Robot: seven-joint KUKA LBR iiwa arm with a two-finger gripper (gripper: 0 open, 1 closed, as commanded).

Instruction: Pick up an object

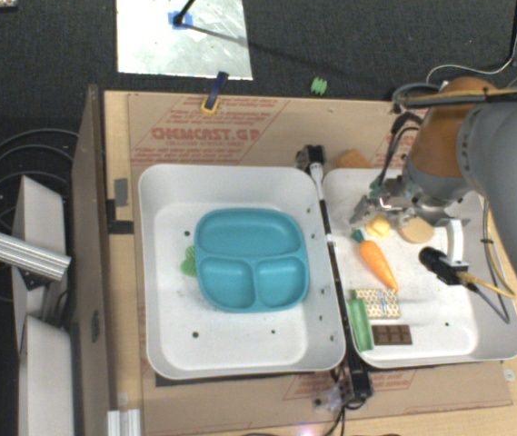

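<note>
My gripper (378, 209) hangs low over the upper left part of the right bin (494, 334). A small yellow piece (381, 229) lies right beneath it, and I cannot see whether they touch. A tan round piece (414, 231) sits just to the right of the yellow one. An orange carrot (377, 262) with a green tip lies at a slant below the gripper. Nearer the front of this bin are a green stick (359, 323), a speckled wafer (379, 303) and a brown chocolate bar (392, 336).
The left bin (163, 334) holds a blue divided plate (251, 258) with a small green thing (188, 262) poking out at its left edge. The grey arm (503, 143) covers the right bin's far right corner. A black divider (331, 262) runs between the bins.
</note>
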